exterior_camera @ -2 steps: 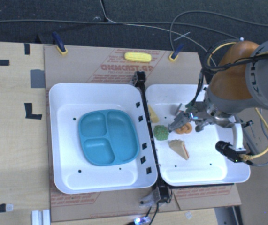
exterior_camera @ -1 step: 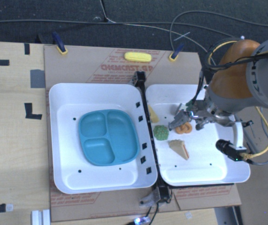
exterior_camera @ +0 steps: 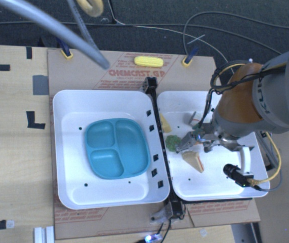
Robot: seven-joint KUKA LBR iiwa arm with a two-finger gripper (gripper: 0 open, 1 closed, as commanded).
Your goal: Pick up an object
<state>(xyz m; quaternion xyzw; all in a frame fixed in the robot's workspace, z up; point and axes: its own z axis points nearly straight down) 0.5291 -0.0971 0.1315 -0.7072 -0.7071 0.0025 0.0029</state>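
Reaching into the right bin (exterior_camera: 184, 189) from the right, the gripper (exterior_camera: 194, 138) sits low over the bin's left half, and whether it is spread or pressed shut cannot be told from this slanted view, since the metal parts blur together under the wrist. Nothing is seen pinched there.

The closest thing to it is a green broccoli-like piece (exterior_camera: 172, 143), just beside the claw on its left and nearly touching it. A tan wedge, perhaps a bread or sandwich slice (exterior_camera: 195, 161), lies just below the claw, its long axis slanting down and to the right. A small pale yellow piece (exterior_camera: 164, 125) rests up and left of the claw, against the divider between the bins.

Well to the claw's left, in the other bin, is a blue sectioned plate (exterior_camera: 117, 148). A yellow corn-like toy (exterior_camera: 148, 61) lies on the cardboard beyond both bins.

My judgement: the green piece is the likely target, needing only a slight shift leftward.
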